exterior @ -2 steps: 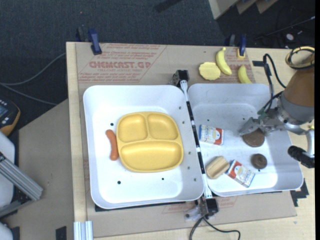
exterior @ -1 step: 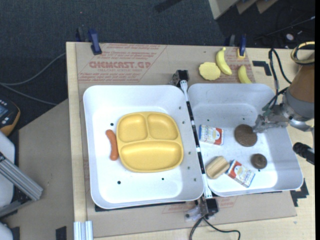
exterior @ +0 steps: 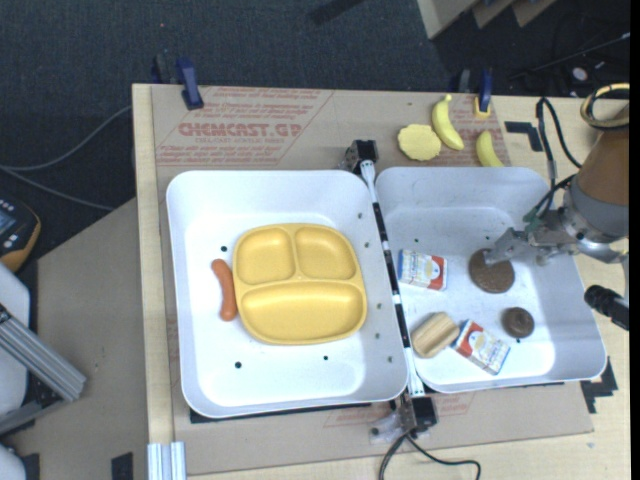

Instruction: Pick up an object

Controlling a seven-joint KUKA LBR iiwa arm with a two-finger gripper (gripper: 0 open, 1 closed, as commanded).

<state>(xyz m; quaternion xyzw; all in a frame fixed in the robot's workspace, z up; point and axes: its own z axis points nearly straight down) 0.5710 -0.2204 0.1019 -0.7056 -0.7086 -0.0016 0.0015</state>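
In the right bin (exterior: pixel 470 193) lie a large brown disc (exterior: pixel 490 275), a smaller brown disc (exterior: pixel 517 321), a tan bread roll (exterior: pixel 434 333) and two small white packets with red and blue print (exterior: pixel 421 269) (exterior: pixel 482 348). My gripper (exterior: pixel 508 245) hangs low at the upper right edge of the large brown disc, close to it or touching it. The grey arm (exterior: pixel 600 193) reaches in from the right. In the left bin (exterior: pixel 200 208) sits a yellow divided plate (exterior: pixel 297 282), and an orange sausage (exterior: pixel 225 289) lies just left of it.
Behind the right bin, on the cardboard, lie two toy bananas (exterior: pixel 449 123) (exterior: pixel 488 149) and a yellow lumpy piece (exterior: pixel 420 142). Blue clamps (exterior: pixel 187 81) (exterior: pixel 484 90) hold the board's far edge. A black divider (exterior: pixel 385 268) runs between the bins.
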